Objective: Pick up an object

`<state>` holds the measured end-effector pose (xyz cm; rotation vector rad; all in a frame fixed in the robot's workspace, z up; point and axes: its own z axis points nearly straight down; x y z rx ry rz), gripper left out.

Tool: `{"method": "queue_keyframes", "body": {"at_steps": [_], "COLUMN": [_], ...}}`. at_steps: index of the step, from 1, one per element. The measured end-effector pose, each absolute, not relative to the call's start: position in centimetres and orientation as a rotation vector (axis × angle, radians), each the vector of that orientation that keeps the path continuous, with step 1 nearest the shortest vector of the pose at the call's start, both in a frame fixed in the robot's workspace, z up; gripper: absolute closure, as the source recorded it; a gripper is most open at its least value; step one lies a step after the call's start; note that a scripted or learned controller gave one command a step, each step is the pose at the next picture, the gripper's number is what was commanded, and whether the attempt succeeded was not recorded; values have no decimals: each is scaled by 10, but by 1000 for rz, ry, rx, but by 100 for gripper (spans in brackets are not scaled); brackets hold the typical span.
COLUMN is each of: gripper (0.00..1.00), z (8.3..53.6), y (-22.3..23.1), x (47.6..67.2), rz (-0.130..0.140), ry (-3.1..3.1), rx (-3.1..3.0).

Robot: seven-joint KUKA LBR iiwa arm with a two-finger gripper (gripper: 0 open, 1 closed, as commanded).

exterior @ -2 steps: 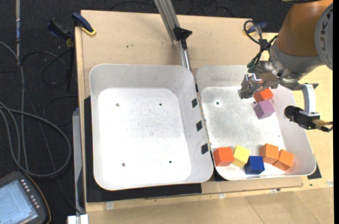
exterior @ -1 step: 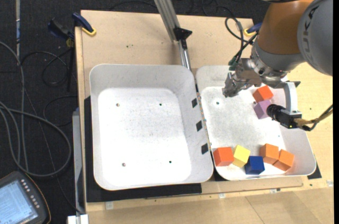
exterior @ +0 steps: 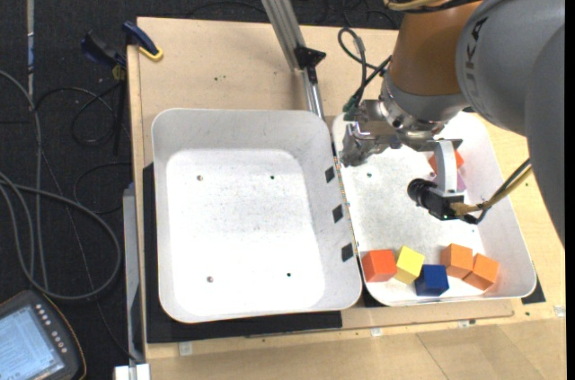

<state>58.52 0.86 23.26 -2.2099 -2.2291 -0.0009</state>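
Dark floor (exterior: 63,216) with cables (exterior: 54,113) surrounds the wooden bench (exterior: 225,64).

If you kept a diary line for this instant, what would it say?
grey arm's gripper: over right white bin, back-left | five small cubes: front edge, untouched | grasp: none visible

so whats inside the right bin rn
Along the right bin's near edge lie five blocks: an orange one, a yellow one, a blue one and two more orange. The arm covers the bin's far part, so anything there is hidden.
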Motion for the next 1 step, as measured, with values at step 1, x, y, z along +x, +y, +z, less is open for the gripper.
{"method": "queue_keyframes", "body": {"at_steps": [1], "gripper": [100], "z": [225], "y": [68], "x": [578], "rz": [0], "ry": [-2229], "rx": [-2210]}}
